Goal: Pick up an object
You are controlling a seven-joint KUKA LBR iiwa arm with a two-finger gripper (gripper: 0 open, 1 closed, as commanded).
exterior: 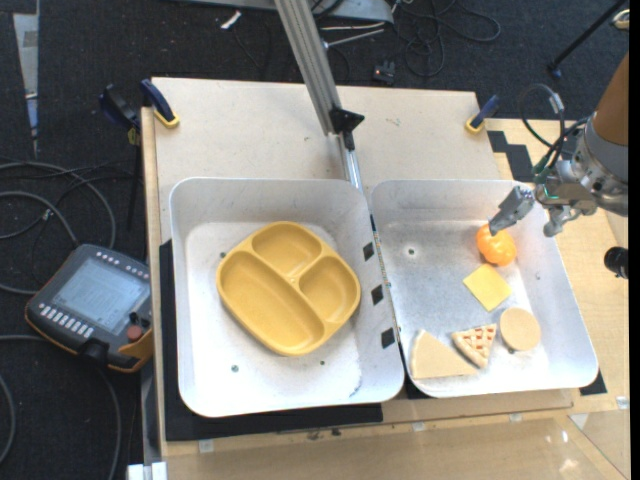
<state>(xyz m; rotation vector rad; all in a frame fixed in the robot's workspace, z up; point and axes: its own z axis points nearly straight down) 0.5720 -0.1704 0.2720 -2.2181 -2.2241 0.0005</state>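
In the right bin (430, 268) lie an orange ball (496, 247), a yellow square slice (487, 288), a round tan disc (520, 329), a pizza-slice toy (476, 343) and a tan wedge (436, 356). My gripper (533, 215) hangs over the bin's upper right part, open, its fingers spread wide. The left finger's tip (508, 215) is just above the orange ball; the right finger (558, 218) is off to the ball's right. Nothing sits between the fingers.
The left bin (200, 368) holds a yellow divided plate (289, 286). A slanted metal pole (312, 48) rises from the divider between the bins. A teach pendant (92, 303) lies on the floor at left. Clamps (160, 103) grip the bench's back corners.
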